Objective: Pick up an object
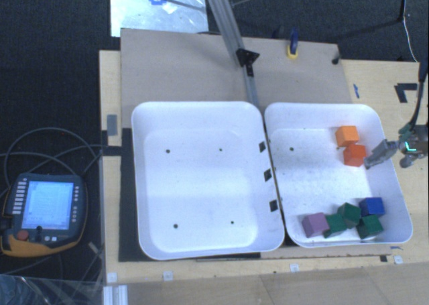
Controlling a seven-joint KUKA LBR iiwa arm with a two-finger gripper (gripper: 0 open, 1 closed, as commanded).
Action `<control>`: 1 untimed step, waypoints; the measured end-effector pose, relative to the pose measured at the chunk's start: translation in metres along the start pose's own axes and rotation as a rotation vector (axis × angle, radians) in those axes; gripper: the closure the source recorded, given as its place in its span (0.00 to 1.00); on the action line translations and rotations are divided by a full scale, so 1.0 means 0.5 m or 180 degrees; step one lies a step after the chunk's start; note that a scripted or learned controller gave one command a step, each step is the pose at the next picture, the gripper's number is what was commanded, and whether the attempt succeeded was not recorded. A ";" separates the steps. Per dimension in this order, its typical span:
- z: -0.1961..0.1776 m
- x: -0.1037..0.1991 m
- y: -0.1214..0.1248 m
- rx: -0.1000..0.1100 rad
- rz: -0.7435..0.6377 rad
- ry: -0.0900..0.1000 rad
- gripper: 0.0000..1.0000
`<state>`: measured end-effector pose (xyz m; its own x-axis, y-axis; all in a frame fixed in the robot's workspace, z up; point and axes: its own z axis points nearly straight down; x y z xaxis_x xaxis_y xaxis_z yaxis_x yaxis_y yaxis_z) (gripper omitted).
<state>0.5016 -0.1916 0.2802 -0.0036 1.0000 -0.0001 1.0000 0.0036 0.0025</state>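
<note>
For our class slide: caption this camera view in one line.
Claw beside two orange blocks in the right white bin.

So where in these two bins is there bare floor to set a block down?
The left bin shows bare floor wall to wall. In the right bin, the left half and middle are free, between the divider and the two orange blocks. It is crowded along the near right corner, where the purple, green and blue blocks cluster.
</note>
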 end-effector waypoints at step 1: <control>0.097 0.018 -0.007 0.0012 0.0002 0.0003 0.00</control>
<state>0.4984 -0.1824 0.2317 -0.0029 1.0000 0.0010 1.0000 0.0029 -0.0014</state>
